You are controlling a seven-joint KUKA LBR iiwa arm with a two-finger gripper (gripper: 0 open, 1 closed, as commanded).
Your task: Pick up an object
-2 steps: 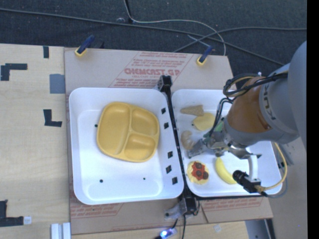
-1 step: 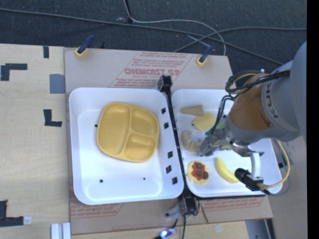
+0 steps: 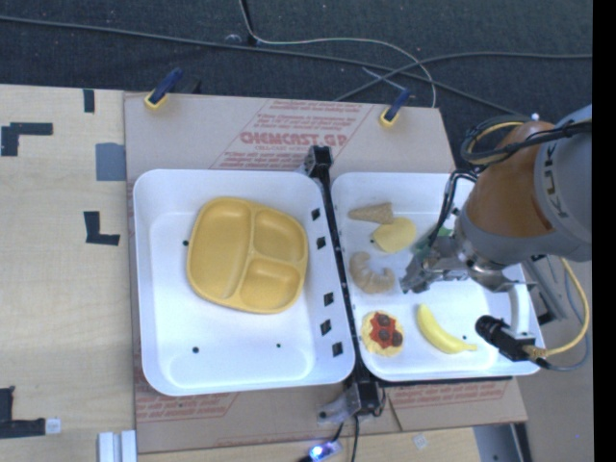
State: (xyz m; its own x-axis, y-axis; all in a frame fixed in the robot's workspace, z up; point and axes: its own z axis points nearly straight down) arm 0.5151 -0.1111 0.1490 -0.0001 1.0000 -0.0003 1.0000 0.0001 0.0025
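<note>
Right white bin [image 3: 438,183]: tool [image 3: 416,275], grip state cannot be told, poised low beside the beige knobbly food piece [image 3: 372,274], likely its target; curved yellow plastic banana [image 3: 442,331] lies nearby.

A light wooden bench [image 3: 58,287] marked with dark tape pieces carries a brown cardboard sheet [image 3: 279,133], and behind it dark carpet [image 3: 318,17] is crossed by cables [image 3: 289,41].

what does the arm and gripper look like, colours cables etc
The arm is rounded and bulky, grey with a broad orange band above the wrist. The gripper is small, dark grey metal. Yellow and black cables loop along the arm, and a black cylindrical fitting sticks out below.
</note>
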